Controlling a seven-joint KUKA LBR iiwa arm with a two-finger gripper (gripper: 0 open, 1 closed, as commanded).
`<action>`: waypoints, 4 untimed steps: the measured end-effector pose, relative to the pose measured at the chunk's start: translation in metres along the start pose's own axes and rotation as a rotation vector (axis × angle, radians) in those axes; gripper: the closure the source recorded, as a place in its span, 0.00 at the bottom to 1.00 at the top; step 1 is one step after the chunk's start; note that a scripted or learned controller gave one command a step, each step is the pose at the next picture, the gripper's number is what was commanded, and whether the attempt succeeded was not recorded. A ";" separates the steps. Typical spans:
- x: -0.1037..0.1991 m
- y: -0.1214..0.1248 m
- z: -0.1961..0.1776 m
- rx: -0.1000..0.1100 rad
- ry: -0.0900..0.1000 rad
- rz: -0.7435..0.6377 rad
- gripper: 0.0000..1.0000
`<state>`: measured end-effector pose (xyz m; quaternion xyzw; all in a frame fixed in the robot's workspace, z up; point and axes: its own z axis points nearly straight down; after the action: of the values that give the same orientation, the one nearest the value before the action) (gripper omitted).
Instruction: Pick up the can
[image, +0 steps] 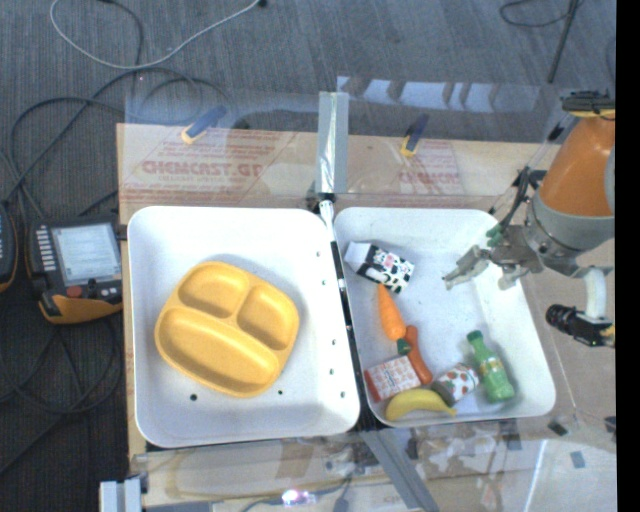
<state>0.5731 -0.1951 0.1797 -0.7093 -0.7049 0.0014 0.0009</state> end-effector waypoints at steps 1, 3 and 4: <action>0.000 0.015 0.086 -0.002 0.001 0.014 0.00; -0.007 0.082 0.090 -0.011 0.001 0.005 0.00; -0.011 0.099 0.089 0.009 0.015 0.000 0.00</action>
<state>0.6713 -0.2066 0.0908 -0.7092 -0.7050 -0.0009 0.0092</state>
